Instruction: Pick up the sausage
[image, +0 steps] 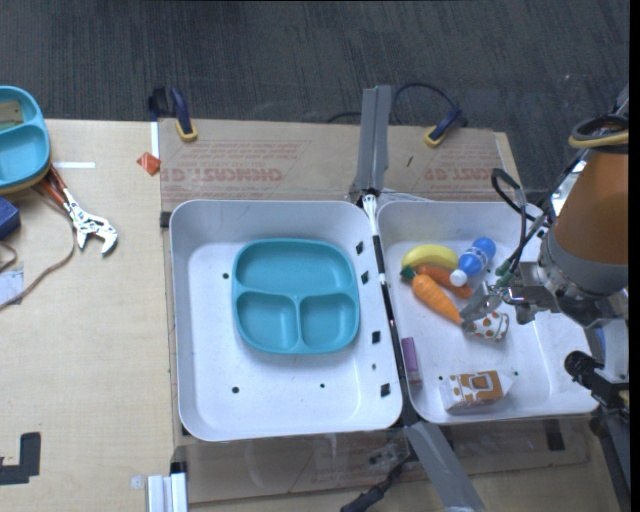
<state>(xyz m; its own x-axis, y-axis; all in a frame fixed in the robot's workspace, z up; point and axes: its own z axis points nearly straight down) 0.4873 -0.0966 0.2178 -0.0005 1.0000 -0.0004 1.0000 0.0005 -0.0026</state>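
Nearest, by the front edge of the right-hand shallow white bin (560, 400), lies a small tan-and-white printed packet (473, 390). It is well apart from the other pieces, so it should not get in the way.

Further in, the grey two-finger tool (489, 303) hangs low over the middle of that bin, on the arm reaching in from the right side of the counter (100, 380). Whether it is released or clenched I cannot tell, because the wrist hides it. A little white object with reddish spots (488, 326) sits just under it.

Just left of the tool is a cluster of toy food near the bin's far-left corner. An orange plastic carrot (436, 296) lies slantwise, with a yellow banana (427, 257) beyond it. The short reddish-orange piece (444, 273) wedged between them is, I judge, the sausage, though it is too small to be sure. A blue-and-white bottle (474, 259) touches that group. The crowding leaves little room for a clean approach.

The left white bin (200, 400) carries a teal three-compartment plate (297, 297), placed centrally.
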